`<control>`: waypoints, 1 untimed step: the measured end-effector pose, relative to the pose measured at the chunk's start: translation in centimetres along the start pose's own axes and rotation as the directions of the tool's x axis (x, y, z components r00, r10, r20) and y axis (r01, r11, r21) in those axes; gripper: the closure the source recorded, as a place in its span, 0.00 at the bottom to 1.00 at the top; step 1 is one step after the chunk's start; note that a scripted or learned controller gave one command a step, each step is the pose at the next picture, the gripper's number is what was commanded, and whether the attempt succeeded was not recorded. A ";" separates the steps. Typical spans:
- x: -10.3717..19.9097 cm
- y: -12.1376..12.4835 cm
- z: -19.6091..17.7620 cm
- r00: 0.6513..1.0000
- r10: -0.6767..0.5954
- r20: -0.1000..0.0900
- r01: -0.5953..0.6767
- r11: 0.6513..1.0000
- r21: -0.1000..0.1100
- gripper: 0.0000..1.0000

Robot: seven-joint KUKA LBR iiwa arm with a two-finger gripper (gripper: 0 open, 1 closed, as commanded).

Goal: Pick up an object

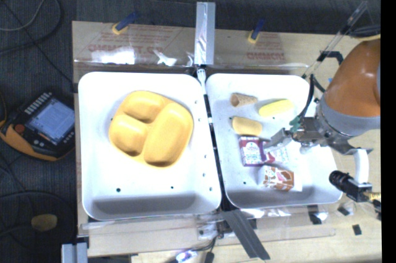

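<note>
Fig.: gripper [279, 137] hangs over right bin [303, 194] beside the purple packet [251, 151], prob. lining up a pick; you can't tell its opening.

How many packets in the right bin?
2: purple packet mid-bin beside the gripper; brown packet nearer the front. Arm may hide more.

Grey arm w/ orange band [356, 85] in from right, gripper [286, 135] low, pointing left.
</note>
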State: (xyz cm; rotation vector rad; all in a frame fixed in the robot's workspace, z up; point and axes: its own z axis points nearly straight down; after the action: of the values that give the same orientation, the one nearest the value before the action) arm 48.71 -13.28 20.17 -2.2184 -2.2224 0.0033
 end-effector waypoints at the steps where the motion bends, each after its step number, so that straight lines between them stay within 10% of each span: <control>1: 1.9 3.4 9.6 0.991 -0.131 0.012 0.132 0.991 -0.031 0.00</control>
State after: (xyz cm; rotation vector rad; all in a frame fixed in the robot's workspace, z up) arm 52.05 -11.39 10.56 -2.0860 -2.3858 -0.0205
